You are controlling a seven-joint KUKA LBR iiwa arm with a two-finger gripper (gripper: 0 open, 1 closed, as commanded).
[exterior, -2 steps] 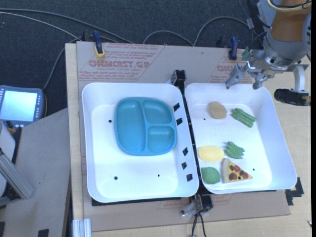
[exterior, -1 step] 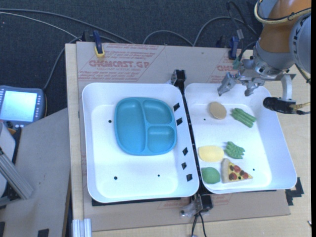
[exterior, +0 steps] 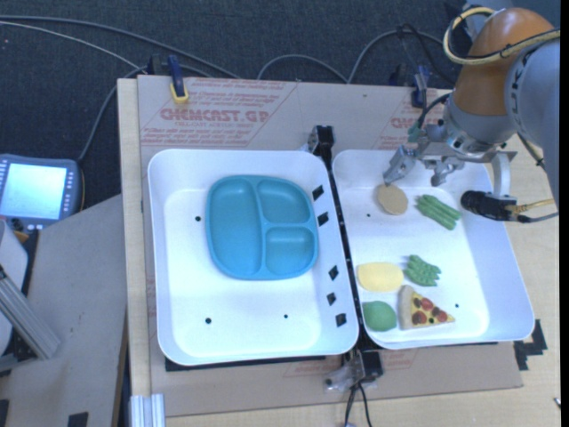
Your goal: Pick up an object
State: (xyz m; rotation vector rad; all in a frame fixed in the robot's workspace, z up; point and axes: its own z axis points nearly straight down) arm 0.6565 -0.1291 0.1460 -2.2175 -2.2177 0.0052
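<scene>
While angled down, arm (exterior: 498, 69) overhangs right bin (exterior: 498, 265).

Bench surroundings: non-task items around the two bins.

The surface (exterior: 267, 96) is a pale board printed with red lettering along its far edge. A blue-and-yellow clamp (exterior: 178, 83) grips the far-left corner; a second clamp (exterior: 420, 87) sits at the far edge, right of centre. The left bin (exterior: 178, 327) holds a blue divided tray (exterior: 262, 227) with three compartments, lying flat in the far half. Black clips (exterior: 333, 274) run down the seam between the bins. Grey cables (exterior: 89, 38) trail across the dark floor behind. A handheld pendant with a lit screen (exterior: 36, 189) rests at left.
</scene>
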